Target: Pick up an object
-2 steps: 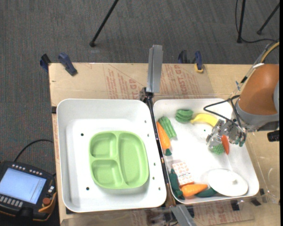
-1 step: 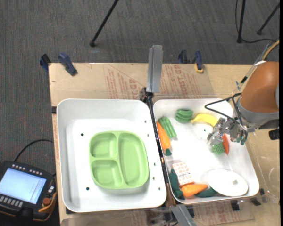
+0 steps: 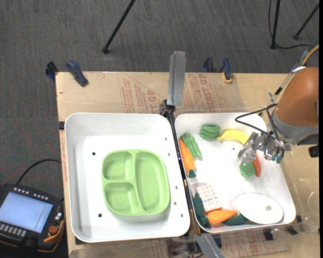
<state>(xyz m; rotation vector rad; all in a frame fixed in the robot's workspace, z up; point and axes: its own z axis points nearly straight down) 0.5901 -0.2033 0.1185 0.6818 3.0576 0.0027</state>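
Note:
My gripper (image 3: pixel 257 156) hangs low over the right side of the right bin (image 3: pixel 287 190), below the orange wrist band. Directly under it lie a bumpy green toy (image 3: pixel 247 169) and a small orange-red piece (image 3: pixel 257 167); whether either one is gripped is unclear. A yellow banana (image 3: pixel 232 136) lies just to the gripper's left, next to a ridged green toy (image 3: pixel 209 131). Along the bin's left wall are a green bean bundle (image 3: pixel 191 144) and an orange carrot (image 3: pixel 186 158).
At the right bin's front sit a white disc (image 3: pixel 257 207), a second carrot (image 3: pixel 222 216), a small printed box (image 3: pixel 207 196) and a dark green item (image 3: pixel 200 213). The left bin (image 3: pixel 75 144) holds a green divided plate (image 3: pixel 135 183). A metal post (image 3: pixel 176 85) stands behind the bins.

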